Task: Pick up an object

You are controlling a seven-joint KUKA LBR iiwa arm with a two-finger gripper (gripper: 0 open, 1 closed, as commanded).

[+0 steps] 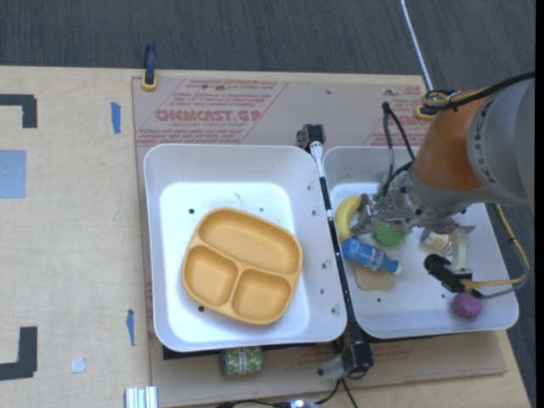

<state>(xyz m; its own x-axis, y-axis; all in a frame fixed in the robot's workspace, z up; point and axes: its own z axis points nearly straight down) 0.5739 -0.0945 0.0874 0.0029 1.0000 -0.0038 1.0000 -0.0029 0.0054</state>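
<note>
Dark grey carpet [255, 15] runs along the 12 o'clock edge, and below it a pale wooden tabletop [68, 253] carries a brown printed sheet [221, 113] with two shallow white bins side by side on it. At 9 o'clock of the pair, the left bin [161, 185] holds a yellow-orange divided tray [242, 266] with three compartments, lying flat near the bin's middle. At 3 o'clock, the right bin [501, 313] holds the small objects to be picked. A yellow banana [344, 215] lies toward that bin's 9 o'clock wall. Just below it a blue bottle [368, 255] lies on its side, touching a flat tan piece [375, 279] at its 6 o'clock. A green lumpy object [388, 233] sits just beside the bottle, at its 1 o'clock. A small white and orange item [438, 240] lies near the bin's middle, and a purple ball [466, 306] rests toward the 5 o'clock corner, well apart from the rest. The grey arm [493, 151] with its orange band enters from 3 o'clock and bends down into this bin. Its pincer [374, 215] sits low between the banana and the green object, close to both; whether it is open or closed cannot be told, and nothing is seen gripped in it. A green can [242, 361] lies on the sheet at 6 o'clock of the left bin.
</note>
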